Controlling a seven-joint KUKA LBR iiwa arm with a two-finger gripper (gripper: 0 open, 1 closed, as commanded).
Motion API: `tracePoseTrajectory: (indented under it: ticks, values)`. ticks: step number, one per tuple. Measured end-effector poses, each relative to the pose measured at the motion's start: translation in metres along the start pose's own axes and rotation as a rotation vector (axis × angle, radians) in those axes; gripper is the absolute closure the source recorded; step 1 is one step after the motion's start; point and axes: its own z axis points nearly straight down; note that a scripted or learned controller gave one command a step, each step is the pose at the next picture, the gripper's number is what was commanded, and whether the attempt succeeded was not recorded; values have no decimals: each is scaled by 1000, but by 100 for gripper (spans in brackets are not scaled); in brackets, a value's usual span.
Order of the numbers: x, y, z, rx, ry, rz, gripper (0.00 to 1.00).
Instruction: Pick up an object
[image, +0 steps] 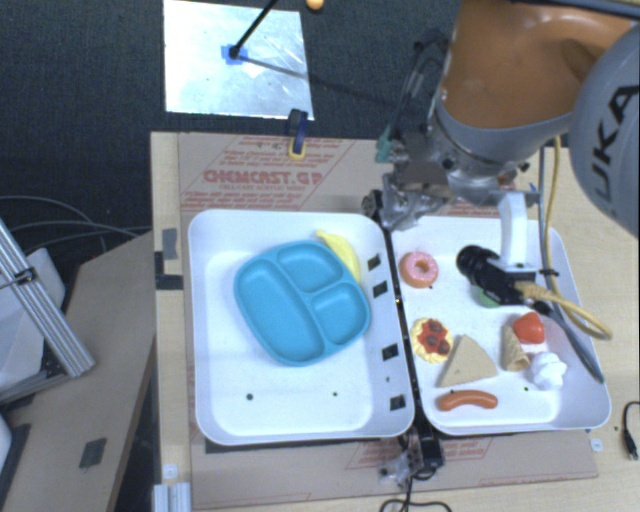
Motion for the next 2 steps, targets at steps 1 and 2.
tracePoseTrajectory:
  ticks: [1, 2]
  values:
    - [57, 5, 90, 22, -1, -11, 100]
    - [10, -52, 76, 17, -1, -2, 100]
